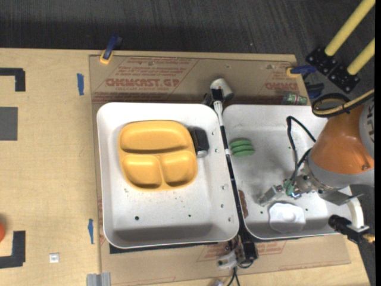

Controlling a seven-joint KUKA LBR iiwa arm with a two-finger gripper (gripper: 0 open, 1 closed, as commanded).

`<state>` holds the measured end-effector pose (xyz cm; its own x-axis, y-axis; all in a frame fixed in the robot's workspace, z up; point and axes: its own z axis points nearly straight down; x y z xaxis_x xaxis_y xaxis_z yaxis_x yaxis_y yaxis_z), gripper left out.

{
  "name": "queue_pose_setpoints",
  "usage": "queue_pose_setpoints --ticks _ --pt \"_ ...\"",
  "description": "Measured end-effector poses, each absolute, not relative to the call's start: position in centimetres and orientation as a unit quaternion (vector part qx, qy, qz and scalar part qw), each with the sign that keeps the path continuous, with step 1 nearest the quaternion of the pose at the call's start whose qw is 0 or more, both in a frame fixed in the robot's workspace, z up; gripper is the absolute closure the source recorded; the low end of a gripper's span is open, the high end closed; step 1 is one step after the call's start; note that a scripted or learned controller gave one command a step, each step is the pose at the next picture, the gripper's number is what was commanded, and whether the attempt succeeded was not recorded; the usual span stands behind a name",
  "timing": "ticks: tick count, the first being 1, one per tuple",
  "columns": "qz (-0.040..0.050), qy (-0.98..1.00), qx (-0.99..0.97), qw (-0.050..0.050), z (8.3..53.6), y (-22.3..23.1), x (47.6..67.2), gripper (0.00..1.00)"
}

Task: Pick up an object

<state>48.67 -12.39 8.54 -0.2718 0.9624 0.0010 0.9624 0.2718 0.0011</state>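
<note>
Left bin: holds a yellow divided tray with three compartments, sitting toward the far half. A small dark object is tucked against the tray's right edge, touching it.
Right bin: a green ridged piece lies toward the far left part, near the divider between the bins. A white object sits close to the near wall.
Arm: comes in from the right, orange band plain to see, hanging over the right bin's right half.
End effector: low in the right bin, just beyond the white object. Can't really make out the tip from this angle, so whether it's apart or together I honestly can't tell, and I can't see anything held in it either.
Surface: light wood, both bins resting on a cardboard sheet with red print, clamped at the far corners.
Extras: yellow poles at the far right.
</note>
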Motion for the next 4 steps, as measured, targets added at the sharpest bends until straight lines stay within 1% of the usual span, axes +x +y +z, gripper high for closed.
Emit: queue_pose_setpoints --ticks 1,2,3,4 --pt "-0.0003 -0.717 -0.698 -0.002 15.1 -17.0 48.0 0.00" --pt "-0.0005 -0.807 -0.591 -0.001 8.5 -14.3 55.2 0.00" --pt "-0.0003 -0.789 -0.614 -0.001 8.5 -14.5 61.8 0.00" --pt "-0.0001 -0.875 -0.484 0.001 9.9 -12.2 53.2 0.00"
